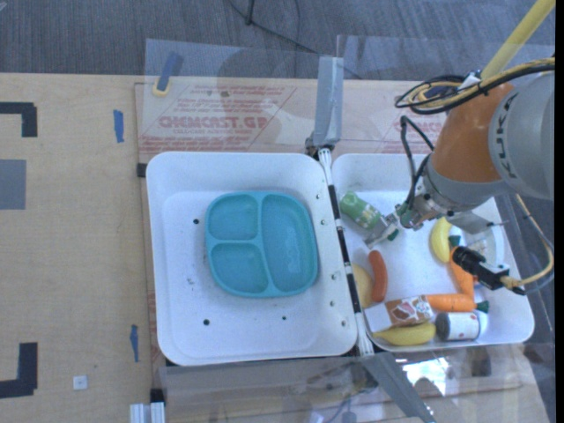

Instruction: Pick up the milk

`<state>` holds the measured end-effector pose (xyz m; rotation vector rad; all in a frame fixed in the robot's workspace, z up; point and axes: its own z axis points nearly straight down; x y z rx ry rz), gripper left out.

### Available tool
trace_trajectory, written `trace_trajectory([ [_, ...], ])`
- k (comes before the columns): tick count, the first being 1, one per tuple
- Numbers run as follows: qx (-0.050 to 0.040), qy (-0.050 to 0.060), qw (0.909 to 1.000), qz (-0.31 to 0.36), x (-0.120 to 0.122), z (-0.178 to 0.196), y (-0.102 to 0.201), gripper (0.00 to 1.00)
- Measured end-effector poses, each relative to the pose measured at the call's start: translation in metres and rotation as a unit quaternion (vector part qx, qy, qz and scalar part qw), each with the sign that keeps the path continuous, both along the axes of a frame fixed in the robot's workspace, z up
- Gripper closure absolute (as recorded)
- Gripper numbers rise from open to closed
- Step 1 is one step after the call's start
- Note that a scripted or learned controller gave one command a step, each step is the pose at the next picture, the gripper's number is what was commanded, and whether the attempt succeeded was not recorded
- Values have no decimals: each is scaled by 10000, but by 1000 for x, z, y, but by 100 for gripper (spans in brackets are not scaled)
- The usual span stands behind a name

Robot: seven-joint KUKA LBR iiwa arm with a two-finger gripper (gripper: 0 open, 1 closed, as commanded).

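Grey carpet ran across the top of the frame, and below it the pale wooden worktop (70,263) carried two white bins side by side. In the left bin (172,324) lay a teal divided plate (262,243). The right bin (515,320) held the clutter: a green can (359,207) near its upper left, a sausage (378,275) in the middle, a banana (406,333) along the bottom edge, another banana (440,241) to the right, a carrot (451,303), and a bottle (461,326) at the lower right. The milk seemed to be the small carton (407,310), lying on its side low in the right bin, just above the bottom banana and touching the carrot's end; it looked reddish-brown and white with a printed face, boxy and light, likely easy to pinch across its narrow sides. The arm (476,148) reached in from the right, and its pincer (398,216) sat low beside the green can, well up the bin from the carton. I could not tell how far it was spread, and nothing showed in its grip. By my reading the approach step was in hand and off target; the next move called for shifting down the frame over the carton and descending squarely on it without catching the banana or carrot.
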<state>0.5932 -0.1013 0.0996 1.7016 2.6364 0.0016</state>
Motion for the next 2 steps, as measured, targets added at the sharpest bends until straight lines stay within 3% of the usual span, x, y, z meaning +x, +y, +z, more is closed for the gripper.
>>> trace_trajectory([
  [1, -4, -5, 9996, -272, 69, 62, -40, 0],
  [2, -3, -16, 9995, -322, 16, -12, -74, 0],
])
